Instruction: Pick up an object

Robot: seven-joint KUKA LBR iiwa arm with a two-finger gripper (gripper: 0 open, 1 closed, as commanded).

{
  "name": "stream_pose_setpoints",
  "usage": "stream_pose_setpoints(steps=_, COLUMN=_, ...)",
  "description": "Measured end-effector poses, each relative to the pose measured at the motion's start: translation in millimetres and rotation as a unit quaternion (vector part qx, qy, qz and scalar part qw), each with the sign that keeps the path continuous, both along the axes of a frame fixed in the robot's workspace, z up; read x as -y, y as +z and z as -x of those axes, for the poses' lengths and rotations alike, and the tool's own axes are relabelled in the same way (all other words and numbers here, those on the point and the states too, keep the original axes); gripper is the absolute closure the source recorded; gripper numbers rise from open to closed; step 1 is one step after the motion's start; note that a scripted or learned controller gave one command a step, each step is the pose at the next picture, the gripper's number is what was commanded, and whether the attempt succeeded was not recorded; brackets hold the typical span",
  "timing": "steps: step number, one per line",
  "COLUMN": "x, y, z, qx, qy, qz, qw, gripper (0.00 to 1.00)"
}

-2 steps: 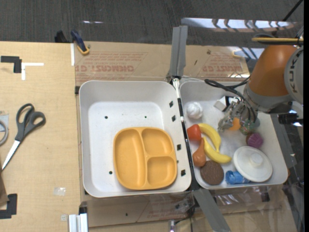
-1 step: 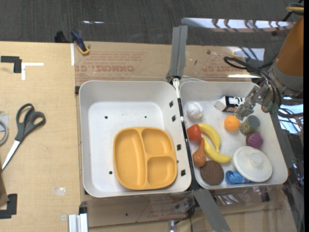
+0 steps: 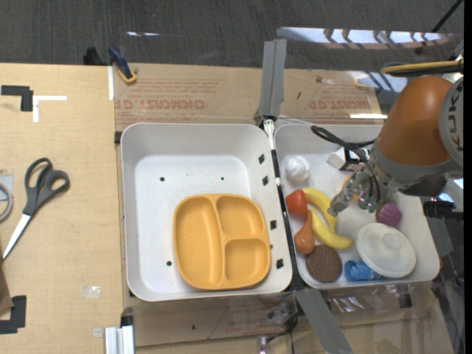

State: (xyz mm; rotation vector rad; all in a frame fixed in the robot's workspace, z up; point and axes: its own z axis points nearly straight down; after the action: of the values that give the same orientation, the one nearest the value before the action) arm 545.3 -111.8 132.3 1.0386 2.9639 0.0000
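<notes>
The right bin (image 3: 422, 270) holds several small objects: a white garlic-like ball (image 3: 296, 168), a red tomato (image 3: 296, 202), a yellow banana (image 3: 324, 218), an orange pear shape (image 3: 304, 237), a brown round cookie (image 3: 324, 263), a white lidded bowl (image 3: 386, 249), a blue piece (image 3: 359, 271) and a purple piece (image 3: 389, 214). My gripper (image 3: 346, 198) hangs low over the middle of this bin, just right of the banana's upper end and left of the purple piece. Nothing shows between its tips.
The left bin (image 3: 140, 198) holds a yellow divided plate (image 3: 220, 240). Scissors (image 3: 33, 198) lie on the wooden bench at the left. A grey bar (image 3: 272, 80) stands behind the bins. The orange wrist (image 3: 417, 124) looms over the right bin's back corner.
</notes>
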Motion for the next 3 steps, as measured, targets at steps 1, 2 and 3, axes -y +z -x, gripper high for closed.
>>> stream_pose_setpoints(steps=1, x=-15, y=-40, z=15, qx=0.0, qy=-0.251, qz=-0.0001, qw=0.9679, gripper=1.0)
stream_pose_setpoints(steps=2, x=73, y=55, z=35, qx=0.001, qy=-0.146, qz=0.0008, qw=0.9893, gripper=1.0)
stream_pose_setpoints(steps=3, x=11, y=-41, z=57, qx=0.0, qy=-0.254, qz=-0.0001, qw=0.9673, gripper=1.0)
